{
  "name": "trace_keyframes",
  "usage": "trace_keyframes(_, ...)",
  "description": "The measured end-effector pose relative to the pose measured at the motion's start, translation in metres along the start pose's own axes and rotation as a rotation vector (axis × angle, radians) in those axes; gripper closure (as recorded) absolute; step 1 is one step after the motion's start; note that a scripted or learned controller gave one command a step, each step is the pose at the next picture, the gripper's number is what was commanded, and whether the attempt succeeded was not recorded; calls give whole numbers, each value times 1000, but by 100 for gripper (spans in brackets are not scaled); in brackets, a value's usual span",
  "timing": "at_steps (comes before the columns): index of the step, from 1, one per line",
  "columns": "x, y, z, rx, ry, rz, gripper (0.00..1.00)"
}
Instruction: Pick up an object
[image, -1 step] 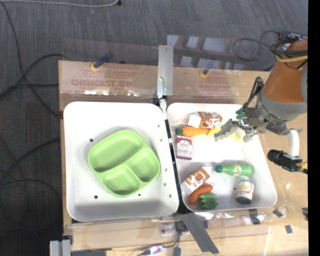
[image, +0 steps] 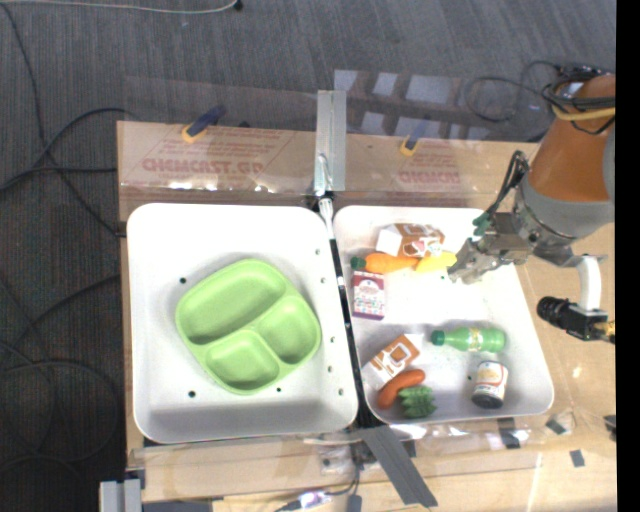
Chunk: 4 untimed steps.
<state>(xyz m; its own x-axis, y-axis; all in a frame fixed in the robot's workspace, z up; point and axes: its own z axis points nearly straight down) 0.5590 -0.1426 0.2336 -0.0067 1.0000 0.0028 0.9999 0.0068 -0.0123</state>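
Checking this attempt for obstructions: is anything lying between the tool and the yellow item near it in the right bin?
Nothing visible does. The tool hangs over the right bin, right beside the yellow item, with bare bin floor around it. The orange carrot and snack packet lie on the item's far side, away from the tool.

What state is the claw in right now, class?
Claw: above the right bin, near the yellow item; open or closed cannot be told.

The tabletop (image: 585, 400) carries two shallow white bins touching side by side: the left bin (image: 160, 300) at nine o'clock, the right bin (image: 525, 330) at three. Cardboard (image: 250, 165) lies at twelve.
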Motion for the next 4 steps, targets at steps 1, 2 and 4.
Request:
trace_keyframes(1,-1,-17,-40,-8,-5,-171,100)
trace_keyframes(2,37,-9,140,-11,-5,-473,100)
trace_keyframes(4,35,-65,144,-33,-17,-594,0)
